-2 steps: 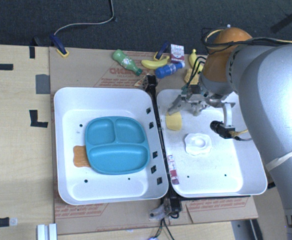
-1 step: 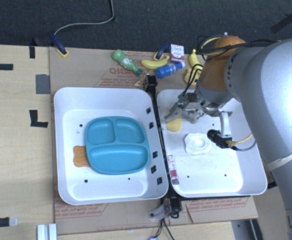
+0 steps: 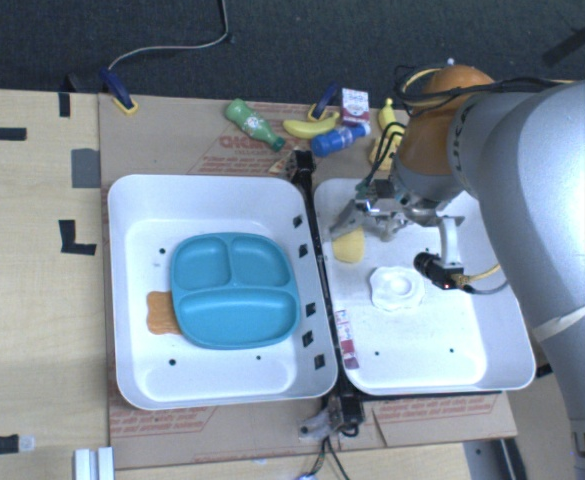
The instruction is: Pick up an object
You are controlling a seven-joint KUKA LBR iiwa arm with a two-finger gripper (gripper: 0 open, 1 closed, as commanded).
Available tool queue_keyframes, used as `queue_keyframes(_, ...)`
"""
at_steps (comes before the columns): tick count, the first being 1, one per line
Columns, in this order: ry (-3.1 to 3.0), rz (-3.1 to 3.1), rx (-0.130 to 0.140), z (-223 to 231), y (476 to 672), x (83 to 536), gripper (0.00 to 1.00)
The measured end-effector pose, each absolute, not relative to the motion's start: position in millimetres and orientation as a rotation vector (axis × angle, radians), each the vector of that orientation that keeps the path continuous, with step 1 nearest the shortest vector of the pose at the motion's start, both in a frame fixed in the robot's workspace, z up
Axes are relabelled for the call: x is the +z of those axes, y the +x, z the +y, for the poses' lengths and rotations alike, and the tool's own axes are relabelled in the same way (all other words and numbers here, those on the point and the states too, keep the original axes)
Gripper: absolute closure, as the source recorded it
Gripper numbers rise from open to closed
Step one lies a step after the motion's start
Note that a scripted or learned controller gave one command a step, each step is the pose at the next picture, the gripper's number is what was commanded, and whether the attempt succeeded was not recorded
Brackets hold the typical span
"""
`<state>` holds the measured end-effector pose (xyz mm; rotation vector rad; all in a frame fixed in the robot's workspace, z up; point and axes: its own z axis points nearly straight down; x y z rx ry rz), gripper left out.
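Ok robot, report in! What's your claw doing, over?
Gripper low in right bin, right above yellow piece. White lid lies close by. Blue plate in left bin, out of the way.

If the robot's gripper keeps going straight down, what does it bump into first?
Probably the yellow lump in the right bin. The gripper hangs just above it, though the height is hard to judge from this slanted view.

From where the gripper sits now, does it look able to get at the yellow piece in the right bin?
Probably yes. The gripper hangs right beside the yellow piece in the right bin, with nothing lying over it; the white lid lies apart.
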<state>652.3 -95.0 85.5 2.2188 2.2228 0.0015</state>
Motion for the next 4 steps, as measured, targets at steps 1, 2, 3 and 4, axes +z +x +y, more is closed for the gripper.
queue_keyframes(1,2.216,2.223,0.004,-94.4,653.0,96.2,1.00)
queue_keyframes(2,2.216,2.223,0.004,-94.5,653.0,96.1,0.00)
queue_keyframes(3,2.218,2.222,0.000,-96.7,654.9,85.4,0.00)
queue_keyframes(4,2.217,2.221,0.001,-103.0,645.6,85.9,0.00)
